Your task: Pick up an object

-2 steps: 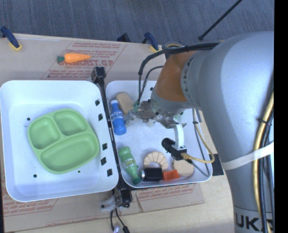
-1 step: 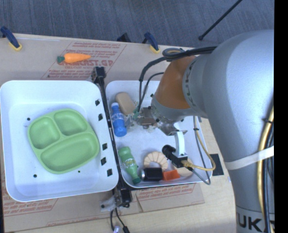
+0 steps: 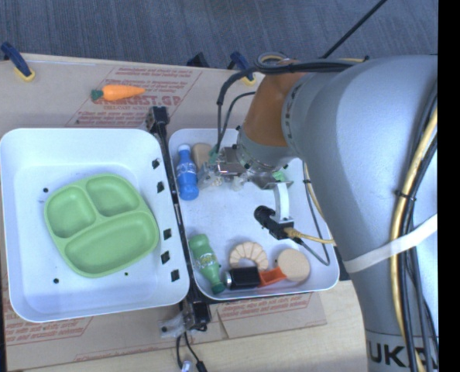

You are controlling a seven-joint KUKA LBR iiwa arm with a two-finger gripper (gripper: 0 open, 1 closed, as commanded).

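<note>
The end effector (image 3: 218, 169) sits low in the right bin (image 3: 238, 211), at its far end beside the blue bottle (image 3: 187, 174); its finger state cannot be determined. The green bottle (image 3: 205, 260) lies at the bin's near edge. The left bin (image 3: 21, 169) holds a green divided plate (image 3: 101, 225).

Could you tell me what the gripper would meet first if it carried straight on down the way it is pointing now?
The gripper points down into the right bin at its far end. It would probably meet the bin's bare white floor first, between the blue bottle and a small tan object. Depth is hard to judge from this slanted view.
</note>
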